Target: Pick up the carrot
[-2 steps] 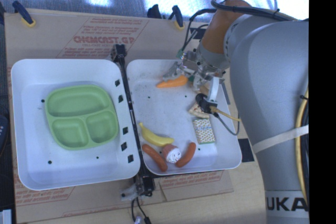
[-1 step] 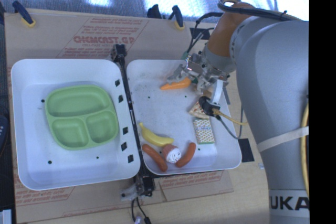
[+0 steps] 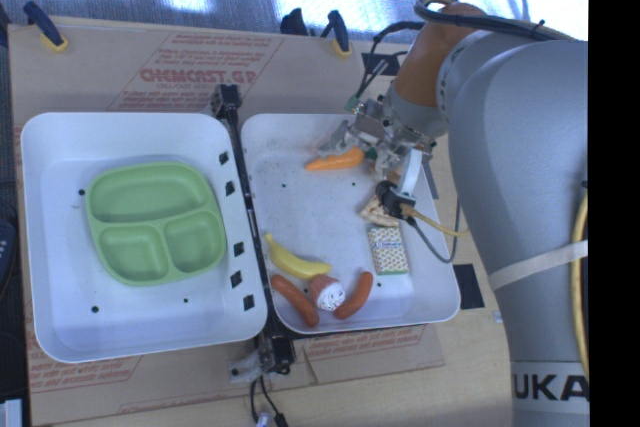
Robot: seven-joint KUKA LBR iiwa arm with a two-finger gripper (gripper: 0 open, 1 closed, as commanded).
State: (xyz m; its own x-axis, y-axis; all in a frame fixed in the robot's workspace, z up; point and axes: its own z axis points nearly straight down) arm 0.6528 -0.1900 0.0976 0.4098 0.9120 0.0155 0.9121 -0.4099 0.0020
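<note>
At the near edge of the right bin (image 3: 300,130) lie two sausages (image 3: 296,300), one on either side of a small red-and-white piece (image 3: 328,293), the right-hand one curved. Just beyond them is a banana (image 3: 292,261), and to its right a green-and-white packet (image 3: 388,249) with a tan, cracker-like bit (image 3: 375,211) at its far end. The left bin (image 3: 40,215) holds a green tray (image 3: 153,220) with three compartments. Farther back in the right bin, the carrot (image 3: 334,160) rests on the floor, tip pointing left. The gripper (image 3: 368,143) is right at its thick end, seemingly touching it; the clutter of wrist parts hides the tips, so whether they are spread or pinching the carrot cannot be told. Beyond the bins, cardboard (image 3: 190,65) covers the bench.
</note>
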